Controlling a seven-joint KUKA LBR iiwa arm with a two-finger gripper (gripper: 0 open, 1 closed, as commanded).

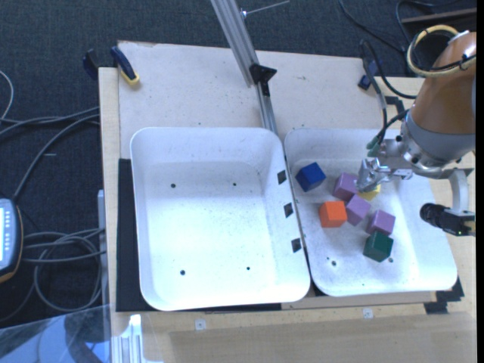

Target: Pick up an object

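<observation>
Around the claw [368,181] in the right bin [423,278], a purple cube [345,185] sits just left, a blue cube [310,176] farther left, an orange cube [333,214] and more purple cubes [358,207] below. A yellow object [370,191] lies directly under its tip. The arm [442,119] reaches down from the right.

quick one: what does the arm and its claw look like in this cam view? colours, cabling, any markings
The arm enters from the right: a wide orange band, then a rounded grey wrist section below it. A yellowish cable loops beside the orange part. The claw is small, metallic silver-grey, with dark fittings. A black bracket-like part juts out below the wrist. No legible markings at this resolution.
</observation>
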